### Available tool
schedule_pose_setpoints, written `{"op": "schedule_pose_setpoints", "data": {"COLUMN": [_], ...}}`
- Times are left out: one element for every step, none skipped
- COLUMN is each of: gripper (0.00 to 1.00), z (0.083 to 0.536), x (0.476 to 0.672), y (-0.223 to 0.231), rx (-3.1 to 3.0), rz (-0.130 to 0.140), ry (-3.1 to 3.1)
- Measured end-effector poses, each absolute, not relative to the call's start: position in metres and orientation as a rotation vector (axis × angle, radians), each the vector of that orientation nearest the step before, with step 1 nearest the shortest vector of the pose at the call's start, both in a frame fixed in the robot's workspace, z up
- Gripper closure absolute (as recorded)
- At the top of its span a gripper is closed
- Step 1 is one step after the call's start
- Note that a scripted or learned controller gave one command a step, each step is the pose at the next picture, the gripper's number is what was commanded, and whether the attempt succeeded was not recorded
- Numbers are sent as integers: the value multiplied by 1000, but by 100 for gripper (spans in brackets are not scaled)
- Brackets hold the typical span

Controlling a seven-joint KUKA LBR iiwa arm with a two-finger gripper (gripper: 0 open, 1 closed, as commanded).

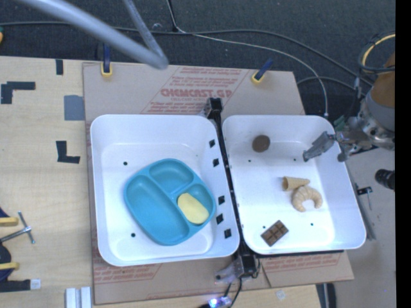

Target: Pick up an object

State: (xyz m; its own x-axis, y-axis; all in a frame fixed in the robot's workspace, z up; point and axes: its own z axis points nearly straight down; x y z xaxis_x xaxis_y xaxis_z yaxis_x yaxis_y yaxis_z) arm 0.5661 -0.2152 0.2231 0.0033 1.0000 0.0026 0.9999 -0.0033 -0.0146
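Note:
The right bin [334,236] holds a brown round cookie [261,143], a small cone-shaped pastry [294,183], a croissant [307,198] and a chocolate bar piece [275,233]. My gripper [319,147] hovers at the bin's upper right corner, to the right of the cookie and above the croissant. Nothing shows between its fingers. In the left bin [109,140] lies a blue divided plate [157,201] with a yellow oval item [193,208] in its right compartment.
A black divider with clips [218,172] runs between the two bins. The bins rest on a cardboard sheet [192,88] over a wooden bench. Cables trail behind the bins, and a grey pole [83,18] crosses the upper left.

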Motion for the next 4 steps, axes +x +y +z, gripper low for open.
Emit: {"op": "schedule_pose_setpoints", "data": {"gripper": [0, 0, 0, 0], "z": [231, 173, 126, 85], "x": [569, 568, 560, 562], "y": [-214, -223, -221, -220], "rx": [-2219, -2218, -2217, -2221], "rz": [2, 6, 5, -3], "ry": [-2223, -2220, -2220, -2227]}}
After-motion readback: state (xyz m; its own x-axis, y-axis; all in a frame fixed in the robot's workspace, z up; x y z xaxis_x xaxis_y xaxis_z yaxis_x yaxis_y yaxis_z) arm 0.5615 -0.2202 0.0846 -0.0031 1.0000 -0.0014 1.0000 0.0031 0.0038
